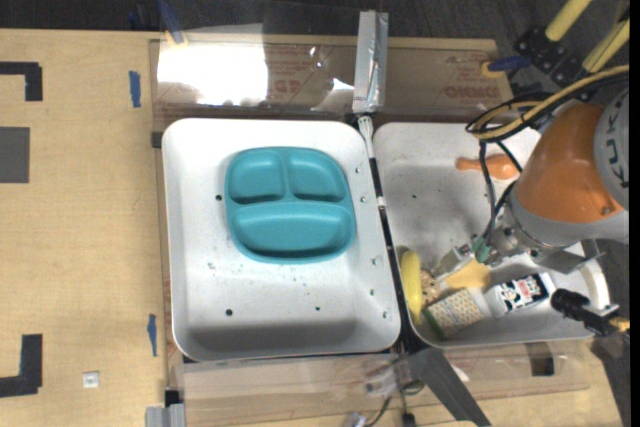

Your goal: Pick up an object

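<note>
A teal divided plate lies in the left bin. Right of that plate, the right bin holds a banana, with the hand just beyond it.

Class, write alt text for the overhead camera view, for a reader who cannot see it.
A grey and orange robot arm reaches into the right white bin, its hand low over a clutter of small objects by a yellow banana. The left white bin holds a teal divided plate.
</note>
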Motion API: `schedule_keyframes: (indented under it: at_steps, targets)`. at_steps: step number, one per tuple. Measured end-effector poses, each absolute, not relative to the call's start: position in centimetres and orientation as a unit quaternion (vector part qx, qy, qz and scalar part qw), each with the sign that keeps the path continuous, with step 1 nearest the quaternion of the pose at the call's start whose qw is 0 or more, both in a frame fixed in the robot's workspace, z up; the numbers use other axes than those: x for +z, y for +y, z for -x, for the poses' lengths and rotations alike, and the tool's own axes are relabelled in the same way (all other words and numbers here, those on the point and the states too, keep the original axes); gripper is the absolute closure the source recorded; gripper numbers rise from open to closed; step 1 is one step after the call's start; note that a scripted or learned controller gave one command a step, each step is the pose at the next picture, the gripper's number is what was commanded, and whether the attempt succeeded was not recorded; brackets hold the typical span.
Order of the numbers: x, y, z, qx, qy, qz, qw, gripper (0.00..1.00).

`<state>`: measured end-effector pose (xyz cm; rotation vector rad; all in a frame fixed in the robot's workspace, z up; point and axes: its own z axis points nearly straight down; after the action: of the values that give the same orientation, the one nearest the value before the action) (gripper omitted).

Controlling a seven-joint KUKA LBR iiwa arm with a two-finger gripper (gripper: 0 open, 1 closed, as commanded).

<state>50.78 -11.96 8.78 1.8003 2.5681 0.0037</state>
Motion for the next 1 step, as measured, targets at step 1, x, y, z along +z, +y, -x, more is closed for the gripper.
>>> schedule_keyframes:
  at_steps: [1]
  targets:
    - [8.75,-11.22,-53.81,0.0010,0.786,-0.619,0.003,0.00]
